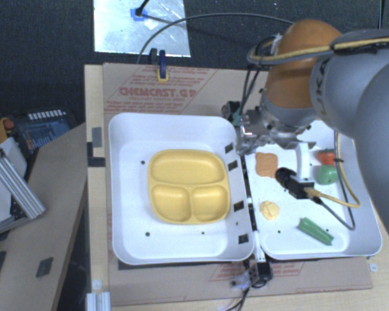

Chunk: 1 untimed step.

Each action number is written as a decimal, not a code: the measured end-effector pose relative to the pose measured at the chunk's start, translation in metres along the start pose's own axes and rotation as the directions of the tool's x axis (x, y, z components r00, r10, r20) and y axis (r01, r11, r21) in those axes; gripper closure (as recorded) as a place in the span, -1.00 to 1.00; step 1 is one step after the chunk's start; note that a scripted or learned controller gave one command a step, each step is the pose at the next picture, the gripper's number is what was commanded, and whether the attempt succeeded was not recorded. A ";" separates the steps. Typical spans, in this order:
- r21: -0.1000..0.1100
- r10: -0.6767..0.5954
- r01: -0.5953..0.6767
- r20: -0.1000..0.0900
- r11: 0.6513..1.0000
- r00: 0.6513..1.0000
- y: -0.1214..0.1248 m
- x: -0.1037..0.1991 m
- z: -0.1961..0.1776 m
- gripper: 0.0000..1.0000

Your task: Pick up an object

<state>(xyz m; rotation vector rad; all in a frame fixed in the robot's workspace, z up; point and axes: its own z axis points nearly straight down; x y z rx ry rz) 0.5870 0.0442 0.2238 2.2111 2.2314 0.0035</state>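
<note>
My gripper (247,137) hangs at the far left corner of the right bin (350,245), close to the wall between the two bins. Just in front of it and to its right, a flat tan-orange piece (266,164) lies on the bin floor. A small pale yellow lump (270,209) sits nearer the front. A long green piece (316,231) lies at the front right. A round green thing (326,174) and a small red-orange thing (327,154) rest by the arm's side. Nothing shows as lifted off the floor.
The left bin (126,173) holds a yellow divided tray (188,185) at its middle. The grey arm with its orange band (305,50) covers the right bin's far side. A cardboard sheet (162,89) lies under both bins.
</note>
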 end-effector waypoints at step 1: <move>0.000 0.000 0.000 0.000 1.000 1.000 0.016 0.051 0.010 1.00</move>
